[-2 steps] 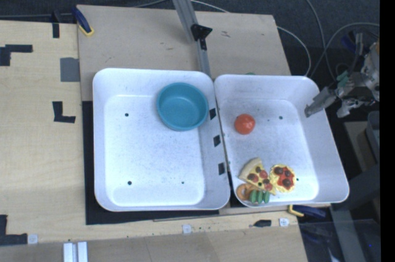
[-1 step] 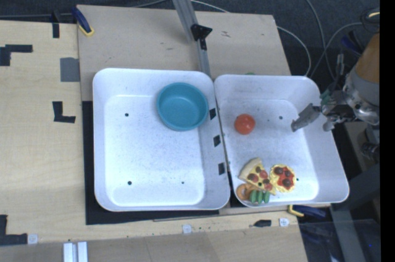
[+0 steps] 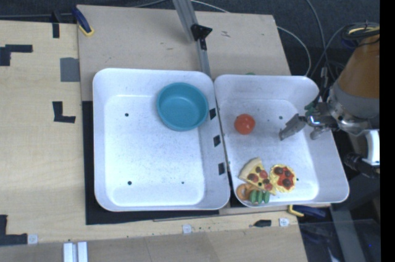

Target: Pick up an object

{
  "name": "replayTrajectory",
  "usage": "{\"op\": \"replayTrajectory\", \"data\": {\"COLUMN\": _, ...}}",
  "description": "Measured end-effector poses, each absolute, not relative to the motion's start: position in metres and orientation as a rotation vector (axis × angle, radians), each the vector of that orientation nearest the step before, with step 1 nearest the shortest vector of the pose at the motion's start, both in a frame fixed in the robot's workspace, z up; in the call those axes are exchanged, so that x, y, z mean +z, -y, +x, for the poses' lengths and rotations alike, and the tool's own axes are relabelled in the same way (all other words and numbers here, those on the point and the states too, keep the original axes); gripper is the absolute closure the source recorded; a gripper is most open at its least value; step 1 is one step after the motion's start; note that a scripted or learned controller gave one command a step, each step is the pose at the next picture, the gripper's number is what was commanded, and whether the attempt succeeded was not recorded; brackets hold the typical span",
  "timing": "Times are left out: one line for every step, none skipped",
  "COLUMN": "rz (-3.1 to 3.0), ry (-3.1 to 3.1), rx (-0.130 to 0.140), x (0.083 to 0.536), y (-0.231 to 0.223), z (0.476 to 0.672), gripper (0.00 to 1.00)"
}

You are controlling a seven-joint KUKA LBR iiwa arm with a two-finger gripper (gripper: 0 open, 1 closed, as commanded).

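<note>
My gripper (image 3: 303, 131) hangs over the right side of the right bin (image 3: 327, 184), its two grey fingers (image 3: 290, 129) spread apart with nothing between them. A small red ball-like object (image 3: 245, 124) lies about a hand's width to the left of the gripper, near the bin's middle. Two toy pizza slices (image 3: 253, 172) (image 3: 284, 177) and a green piece (image 3: 260, 196) lie at the bin's front edge, below the gripper. A blue bowl (image 3: 182, 106) sits at the back of the left bin (image 3: 123, 187).
A grey pole (image 3: 185, 5) slants down from the top to the divider between the bins. Cables (image 3: 308, 32) loop behind the right bin. The arm's orange band (image 3: 364, 69) stands at the right edge.
</note>
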State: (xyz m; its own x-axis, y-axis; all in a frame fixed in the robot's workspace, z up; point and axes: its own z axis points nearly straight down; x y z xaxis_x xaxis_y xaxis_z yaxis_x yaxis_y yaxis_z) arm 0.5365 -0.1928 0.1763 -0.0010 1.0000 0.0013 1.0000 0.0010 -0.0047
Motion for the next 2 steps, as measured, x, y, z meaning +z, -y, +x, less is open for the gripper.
{"op": "replayTrajectory", "data": {"rz": -2.217, "ry": 2.218, "rx": 0.005, "x": 0.114, "y": 0.188, "z": 0.533, "gripper": 0.00}}
{"op": "replayTrajectory", "data": {"rz": -2.220, "ry": 2.222, "rx": 0.001, "x": 0.127, "y": 0.188, "z": 0.534, "gripper": 1.00}}
